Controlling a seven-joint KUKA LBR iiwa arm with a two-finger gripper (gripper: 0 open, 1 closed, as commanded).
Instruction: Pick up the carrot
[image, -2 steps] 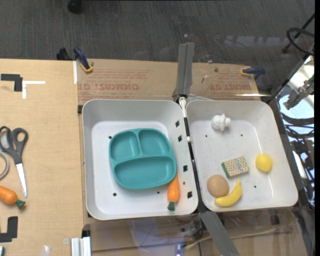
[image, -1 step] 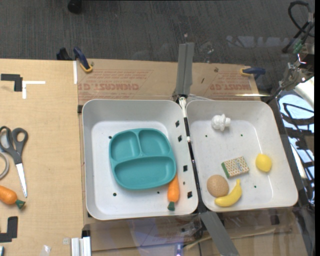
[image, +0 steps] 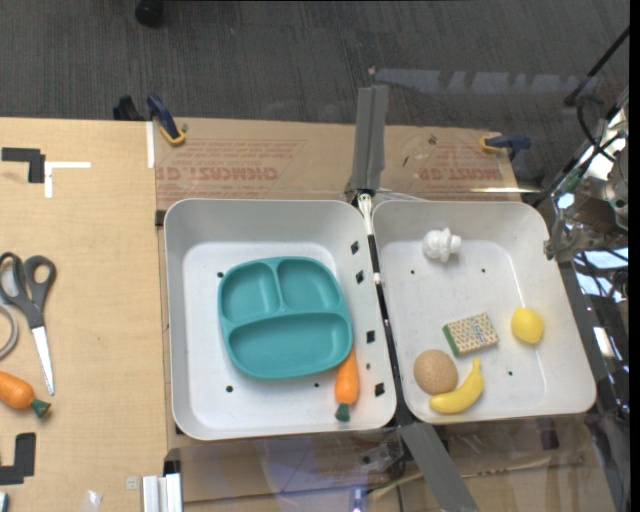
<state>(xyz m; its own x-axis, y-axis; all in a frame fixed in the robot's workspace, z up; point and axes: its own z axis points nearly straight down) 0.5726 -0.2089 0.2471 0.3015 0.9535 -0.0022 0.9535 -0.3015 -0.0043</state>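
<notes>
An orange carrot with a green stem end lies in the left bin, near its front right corner. It rests against the lower right edge of a teal divided plate, stem end toward the front. A second orange carrot lies on the wooden bench at the far left, outside the bins. The gripper hangs over the right rim of the right bin, far from both carrots, with parts of the arm and cables around it.
The right bin holds a white crumpled piece, a lemon, a sponge-like block, a brown round item and a banana. Scissors lie on the bench at left.
</notes>
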